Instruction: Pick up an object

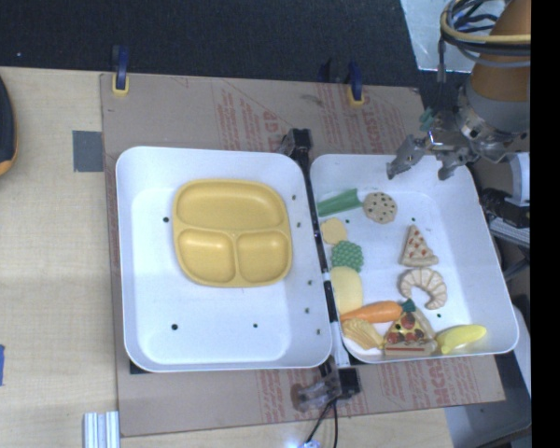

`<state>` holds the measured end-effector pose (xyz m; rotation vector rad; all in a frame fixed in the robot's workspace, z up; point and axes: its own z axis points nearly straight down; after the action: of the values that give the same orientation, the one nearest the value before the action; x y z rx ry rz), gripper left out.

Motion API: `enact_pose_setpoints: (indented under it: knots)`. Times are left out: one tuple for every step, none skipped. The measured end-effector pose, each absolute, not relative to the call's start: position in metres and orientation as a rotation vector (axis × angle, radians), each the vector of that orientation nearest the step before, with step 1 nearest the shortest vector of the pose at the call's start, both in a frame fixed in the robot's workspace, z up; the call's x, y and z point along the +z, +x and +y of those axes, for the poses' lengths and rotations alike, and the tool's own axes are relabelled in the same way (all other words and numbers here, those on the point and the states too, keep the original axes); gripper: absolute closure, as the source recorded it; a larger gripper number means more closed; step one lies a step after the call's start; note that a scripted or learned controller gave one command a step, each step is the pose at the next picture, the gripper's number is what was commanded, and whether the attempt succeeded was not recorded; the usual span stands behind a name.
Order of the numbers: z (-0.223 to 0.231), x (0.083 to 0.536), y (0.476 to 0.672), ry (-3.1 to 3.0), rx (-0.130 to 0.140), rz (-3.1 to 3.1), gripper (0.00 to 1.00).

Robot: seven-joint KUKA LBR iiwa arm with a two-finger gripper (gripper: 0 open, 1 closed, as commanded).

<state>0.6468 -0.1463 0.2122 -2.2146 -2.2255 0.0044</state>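
The arm's two-finger gripper (422, 164) hangs over the far edge of the right shallow white plastic bin (471, 215), its dark fingers spread apart with nothing between them. Nearest to it, in the far part of that bin, lies a round tan cookie with dark chips (380, 206), flat and matte, with a flat green strip-shaped toy vegetable (337, 201) just beside it toward the bins' shared edge. Further down the bin sit a triangular pizza slice with red dots (415, 247), a ridged, pale brown croissant (424, 286), a bumpy green cluster like broccoli (347, 255), a smooth orange carrot (383, 312) and a glossy yellow lemon-shaped piece (460, 338) in the near corner; these toys look like moulded plastic. The left white bin (145, 269) holds a yellow three-compartment plastic plate (231, 231) with rounded corners. Both bins rest on a brown cardboard sheet (215, 110) on the wooden bench (37, 278).
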Motion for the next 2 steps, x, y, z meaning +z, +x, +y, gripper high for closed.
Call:
enact_pose_setpoints:
  knots:
    - [-0.199,0.126,0.588,-2.215,0.017,-2.213,0.00]
    - [-0.189,0.090,0.560,-2.211,0.009,-2.221,0.00]
